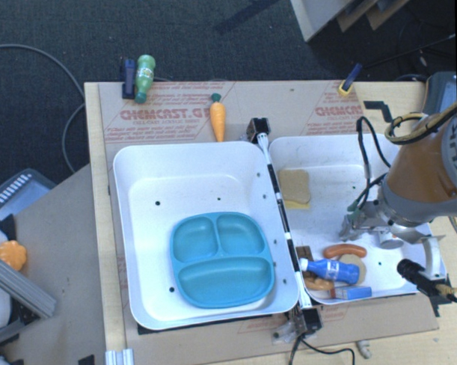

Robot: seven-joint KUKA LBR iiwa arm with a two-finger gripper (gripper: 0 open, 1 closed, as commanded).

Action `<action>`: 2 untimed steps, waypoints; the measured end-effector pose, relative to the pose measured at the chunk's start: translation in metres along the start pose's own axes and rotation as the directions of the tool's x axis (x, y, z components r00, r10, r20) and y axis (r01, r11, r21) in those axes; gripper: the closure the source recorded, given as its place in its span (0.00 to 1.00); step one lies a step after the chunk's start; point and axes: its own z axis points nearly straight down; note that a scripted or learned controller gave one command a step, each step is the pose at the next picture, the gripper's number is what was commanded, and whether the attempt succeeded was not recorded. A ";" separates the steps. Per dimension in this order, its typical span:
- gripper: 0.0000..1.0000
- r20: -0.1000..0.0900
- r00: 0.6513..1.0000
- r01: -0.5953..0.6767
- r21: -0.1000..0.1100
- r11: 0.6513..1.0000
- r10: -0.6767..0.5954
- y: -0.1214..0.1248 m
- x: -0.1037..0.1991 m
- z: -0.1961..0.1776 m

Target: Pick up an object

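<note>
The right bin (324, 148) holds a tan flat slab (294, 187) near its left wall. Along its front lie an orange-red sausage (345, 250), a blue bottle with a white cap (332, 270), a brown piece (316, 283) and a small blue and orange stick (356, 292). My gripper (355, 224) hangs low over the right bin, just above and behind the sausage, beneath the grey wrist and its orange band (422, 167). Nothing is seen held in it.
The left bin (138, 174) holds a blue divided plate (220, 258). On the bench behind the bins lie a toy carrot (218, 118) and a green bottle (144, 76). A black clamp (257, 128) sits where the bins meet. Cables run beside the arm.
</note>
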 end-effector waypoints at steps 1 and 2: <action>0.00 0.000 1.000 0.000 0.000 1.000 0.000 0.000 0.000 0.000; 0.00 -0.001 1.000 0.002 0.001 1.000 -0.002 0.062 0.041 0.010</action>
